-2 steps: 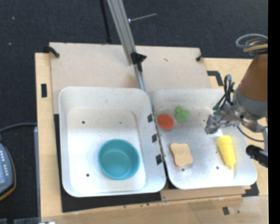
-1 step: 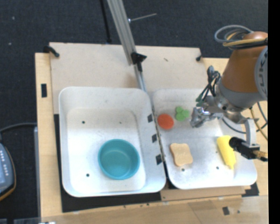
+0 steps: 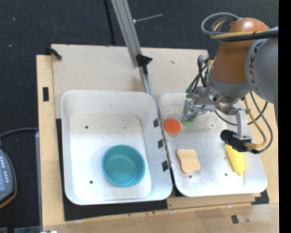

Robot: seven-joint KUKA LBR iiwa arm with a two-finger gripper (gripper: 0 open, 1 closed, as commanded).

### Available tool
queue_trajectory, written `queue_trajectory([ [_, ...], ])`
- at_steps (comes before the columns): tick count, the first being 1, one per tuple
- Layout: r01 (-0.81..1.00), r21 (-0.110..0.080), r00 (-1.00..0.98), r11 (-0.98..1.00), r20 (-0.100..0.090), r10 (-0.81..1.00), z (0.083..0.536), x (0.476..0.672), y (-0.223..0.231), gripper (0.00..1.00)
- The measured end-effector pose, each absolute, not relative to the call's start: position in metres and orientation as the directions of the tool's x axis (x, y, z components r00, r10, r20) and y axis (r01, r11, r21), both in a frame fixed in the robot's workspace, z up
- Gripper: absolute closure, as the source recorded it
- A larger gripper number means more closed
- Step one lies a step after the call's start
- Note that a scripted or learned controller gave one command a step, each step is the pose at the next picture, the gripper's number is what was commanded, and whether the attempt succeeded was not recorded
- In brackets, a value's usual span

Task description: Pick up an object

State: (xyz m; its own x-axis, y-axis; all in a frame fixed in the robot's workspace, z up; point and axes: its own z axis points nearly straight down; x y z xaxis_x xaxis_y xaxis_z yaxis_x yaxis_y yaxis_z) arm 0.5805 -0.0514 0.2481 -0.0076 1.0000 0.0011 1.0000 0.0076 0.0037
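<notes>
Round teal bowl (image 3: 123, 165) beside tan, textured toast slice (image 3: 188, 160).

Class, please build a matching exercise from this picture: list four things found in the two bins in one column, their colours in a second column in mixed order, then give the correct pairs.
Things:
1. bowl
2. round disc
3. bread slice
4. banana

Colours:
A. yellow
B. tan
C. teal
D. orange

Pairs: 1-C, 2-D, 3-B, 4-A
</notes>
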Motion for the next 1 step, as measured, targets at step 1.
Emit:
queue_trajectory([
  [1,1.000,0.004,-0.007,0.007,0.001,1.000,0.2540,0.6146,-0.0064,1.00],
])
